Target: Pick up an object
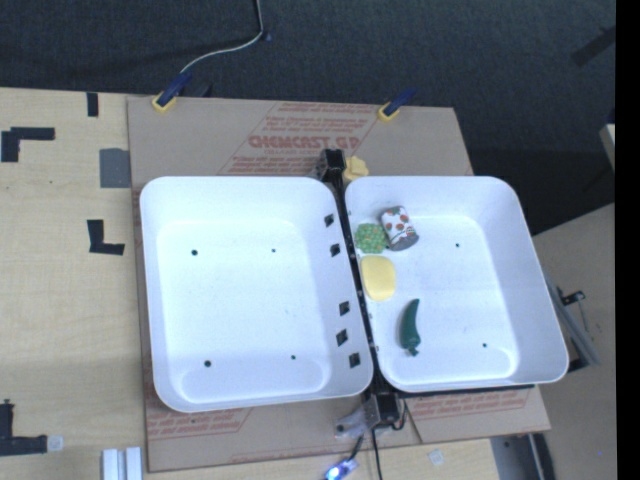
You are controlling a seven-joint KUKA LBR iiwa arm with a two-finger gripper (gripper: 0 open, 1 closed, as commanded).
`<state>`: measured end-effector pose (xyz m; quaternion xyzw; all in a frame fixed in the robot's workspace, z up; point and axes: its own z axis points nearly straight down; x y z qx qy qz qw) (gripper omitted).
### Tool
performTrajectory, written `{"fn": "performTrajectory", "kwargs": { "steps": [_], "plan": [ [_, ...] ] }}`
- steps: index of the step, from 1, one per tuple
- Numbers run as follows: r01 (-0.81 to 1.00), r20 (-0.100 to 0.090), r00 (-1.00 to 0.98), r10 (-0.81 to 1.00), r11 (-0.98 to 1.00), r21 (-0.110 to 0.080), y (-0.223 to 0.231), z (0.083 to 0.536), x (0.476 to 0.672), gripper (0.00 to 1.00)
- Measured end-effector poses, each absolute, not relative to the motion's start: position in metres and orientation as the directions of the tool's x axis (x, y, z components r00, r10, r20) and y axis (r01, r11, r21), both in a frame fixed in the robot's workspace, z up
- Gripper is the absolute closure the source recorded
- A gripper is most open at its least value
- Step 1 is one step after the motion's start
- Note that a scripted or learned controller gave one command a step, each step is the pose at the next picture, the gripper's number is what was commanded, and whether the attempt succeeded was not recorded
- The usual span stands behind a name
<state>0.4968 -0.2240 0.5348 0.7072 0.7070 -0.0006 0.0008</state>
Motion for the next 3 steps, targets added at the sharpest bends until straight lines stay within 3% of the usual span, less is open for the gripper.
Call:
{"fn": "performTrajectory", "kwargs": {
  "steps": [1, 2, 3],
  "plan": [
    [1.0, 0.002, -0.003, 1.0, 0.003, -0.006, -0.179, 0.465, 0.486, 0.0],
    [1.0, -0.003, -0.001, 1.0, 0.001, 0.001, -0.181, 0.479, 0.487, 1.0],
    [1.0, -0.003, -0.001, 1.0, 0.001, 0.006, -0.194, 0.538, 0.484, 1.0]
  ]
}}
